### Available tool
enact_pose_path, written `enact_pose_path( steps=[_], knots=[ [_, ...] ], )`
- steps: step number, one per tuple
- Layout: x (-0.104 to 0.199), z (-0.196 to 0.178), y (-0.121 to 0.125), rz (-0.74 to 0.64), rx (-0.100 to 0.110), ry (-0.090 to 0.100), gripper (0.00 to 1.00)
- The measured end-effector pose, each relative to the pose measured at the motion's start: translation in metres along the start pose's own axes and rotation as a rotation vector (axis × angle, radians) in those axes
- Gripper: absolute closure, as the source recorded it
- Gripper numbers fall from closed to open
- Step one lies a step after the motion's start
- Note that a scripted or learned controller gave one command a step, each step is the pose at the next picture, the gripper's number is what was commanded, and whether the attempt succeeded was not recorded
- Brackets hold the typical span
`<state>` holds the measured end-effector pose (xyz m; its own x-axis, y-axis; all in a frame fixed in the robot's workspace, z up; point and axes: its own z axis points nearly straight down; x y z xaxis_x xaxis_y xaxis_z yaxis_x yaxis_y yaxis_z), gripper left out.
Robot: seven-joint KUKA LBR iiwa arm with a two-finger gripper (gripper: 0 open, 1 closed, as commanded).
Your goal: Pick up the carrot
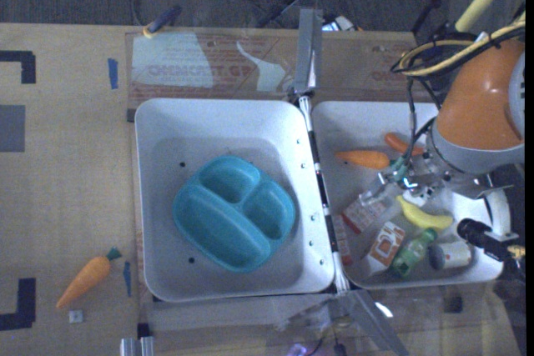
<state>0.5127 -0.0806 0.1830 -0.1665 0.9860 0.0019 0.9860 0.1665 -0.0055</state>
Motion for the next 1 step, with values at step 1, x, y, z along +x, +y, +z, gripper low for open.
enact_pose_path(
  steps=[1],
  knots=[
    [-0.0296, 0.0694, 0.0615, -0.044, -0.002, -0.002, 0.0]
  ],
)
